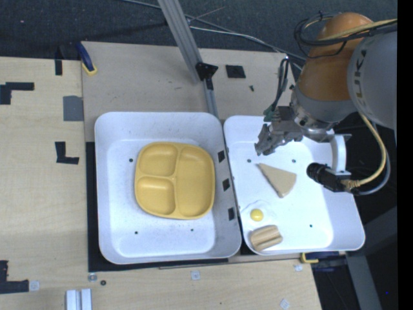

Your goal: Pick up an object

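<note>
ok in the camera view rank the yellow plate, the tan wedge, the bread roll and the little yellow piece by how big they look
1. yellow plate, by far the largest
2. tan wedge
3. bread roll, only slightly smaller than the wedge
4. little yellow piece, the smallest

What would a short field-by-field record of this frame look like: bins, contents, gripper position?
left bin: holds a yellow divided plate, lying flat near the middle
right bin: holds a tan wedge, a small yellow piece and a brown bread roll
gripper: above the right bin's far left part, just beyond the wedge's tip
held object: none seen between the fingers
arm: reaches in from the view's right
</note>
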Tool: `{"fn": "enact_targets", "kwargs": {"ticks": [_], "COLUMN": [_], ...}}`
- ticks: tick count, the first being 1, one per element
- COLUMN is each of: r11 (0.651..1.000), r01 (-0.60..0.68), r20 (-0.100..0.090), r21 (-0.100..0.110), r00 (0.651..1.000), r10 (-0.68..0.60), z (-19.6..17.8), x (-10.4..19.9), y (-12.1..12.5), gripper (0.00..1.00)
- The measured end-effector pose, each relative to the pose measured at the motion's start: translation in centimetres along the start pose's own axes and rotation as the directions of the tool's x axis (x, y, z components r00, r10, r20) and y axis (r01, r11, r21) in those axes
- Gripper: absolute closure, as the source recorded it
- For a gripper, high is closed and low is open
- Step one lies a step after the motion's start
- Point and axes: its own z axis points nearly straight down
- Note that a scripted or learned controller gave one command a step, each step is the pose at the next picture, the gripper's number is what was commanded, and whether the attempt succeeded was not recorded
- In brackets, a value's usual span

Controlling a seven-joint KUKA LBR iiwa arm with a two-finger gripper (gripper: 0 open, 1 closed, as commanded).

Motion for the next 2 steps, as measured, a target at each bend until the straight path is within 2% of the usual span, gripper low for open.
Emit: {"fn": "enact_targets", "kwargs": {"ticks": [1,2], "r11": [1.0,1.0], "r01": [-0.002,-0.001], "r20": [0.001,0.0], "r21": [0.002,-0.001], "r00": [1.0,1.0], "r10": [0.002,0.001], "z": [1.6,1.3], "x": [5.4,10.5], "y": [0.8,2.9], "gripper": [1.0,1.0]}}
